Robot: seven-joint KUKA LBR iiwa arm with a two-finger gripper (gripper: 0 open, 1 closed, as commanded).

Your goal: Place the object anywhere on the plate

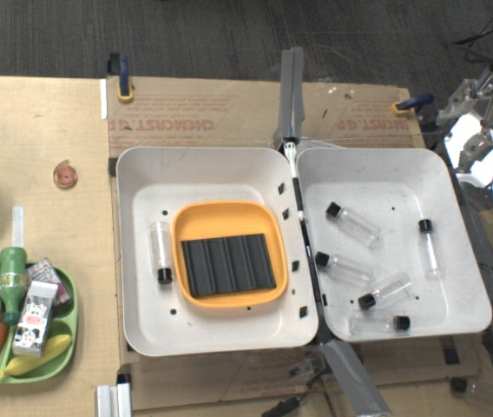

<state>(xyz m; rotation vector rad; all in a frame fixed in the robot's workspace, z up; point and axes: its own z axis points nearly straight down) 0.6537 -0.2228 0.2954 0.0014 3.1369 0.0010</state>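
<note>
Dark grey carpet floor [229, 16]

On my feed the gripper [478, 140] sits at the far right, outside the upper right corner of the right bin [455, 176], a pale, blurred metal cluster trailing dark cables.

The orange plate [229, 263] sits mid-floor in the left bin [134, 181], a dark ribbed insert [229, 264] covering its centre — only its rim stays bare. One clear vial [159, 250] lies just beside the plate's left edge, narrowing that gap. White floor is open above and below the plate. In the right bin [437, 168], scattered vials [351, 222] crowd the middle and lower floor — the upper strip is free.
</note>
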